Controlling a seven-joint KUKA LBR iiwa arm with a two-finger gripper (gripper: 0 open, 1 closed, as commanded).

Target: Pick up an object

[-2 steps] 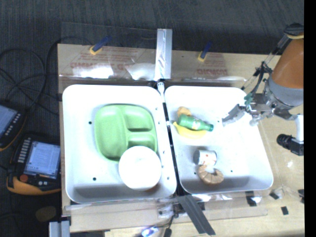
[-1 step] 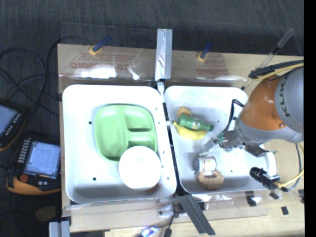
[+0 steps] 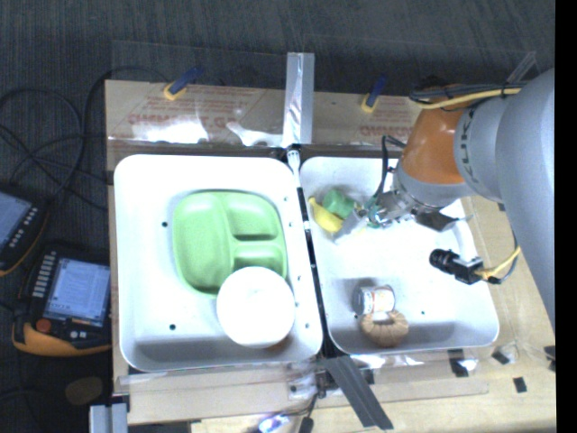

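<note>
White bins [image 3: 144, 242] on a wooden bench [image 3: 135, 115], dark carpet [image 3: 225, 16] around.

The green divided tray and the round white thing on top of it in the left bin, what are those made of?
The green divided tray looks like moulded plastic, matte: even colour, soft rounded edges, no glare. The round white thing, overlapping its lower corner, seems to be a plastic plate or lid, smooth and uniformly white; the view leaves open whether it is plastic or ceramic.
</note>
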